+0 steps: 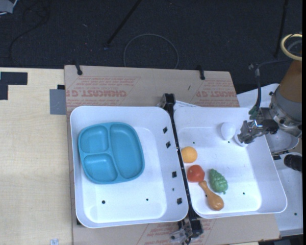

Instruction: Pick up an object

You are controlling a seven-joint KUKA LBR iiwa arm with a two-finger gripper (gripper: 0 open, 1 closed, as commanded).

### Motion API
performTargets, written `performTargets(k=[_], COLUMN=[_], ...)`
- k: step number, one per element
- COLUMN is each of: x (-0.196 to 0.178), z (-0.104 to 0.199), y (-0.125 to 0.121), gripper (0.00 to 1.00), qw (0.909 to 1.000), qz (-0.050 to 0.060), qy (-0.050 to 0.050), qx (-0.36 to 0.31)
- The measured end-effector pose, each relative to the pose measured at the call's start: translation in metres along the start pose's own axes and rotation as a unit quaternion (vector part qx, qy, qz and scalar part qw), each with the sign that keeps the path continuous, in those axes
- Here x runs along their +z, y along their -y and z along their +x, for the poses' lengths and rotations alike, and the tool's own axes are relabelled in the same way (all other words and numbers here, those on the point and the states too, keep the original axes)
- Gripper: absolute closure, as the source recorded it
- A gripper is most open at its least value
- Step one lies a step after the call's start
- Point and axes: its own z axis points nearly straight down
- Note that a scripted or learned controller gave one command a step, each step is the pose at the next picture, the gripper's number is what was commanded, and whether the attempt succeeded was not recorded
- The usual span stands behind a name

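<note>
Hand (pixel 246 135) over right bin (pixel 255 200), just right of white ball (pixel 227 130); can't tell its grip state; orange ball (pixel 188 154) below-left of white ball

Right bin (pixel 268 188): toys bunch up by the divider, white ball (pixel 227 130) sits up top, middle floor's wide open.

Smooth, glossy plastic is seen in the two shallow white bins (pixel 120 208); the same sheen is shown by the blue three-compartment plastic tray (pixel 111 152); matt brown printed cardboard (pixel 143 88) is laid beneath; pale wood-grain bench top (pixel 25 157) looks matt.
</note>
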Motion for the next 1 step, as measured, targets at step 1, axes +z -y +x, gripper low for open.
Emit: performTargets(k=[1], x=[0.0043], z=[0.0482], y=[0.0098], gripper=[1.00], qw=[1.0000], qz=[0.001], qy=[0.000], qx=[0.000])
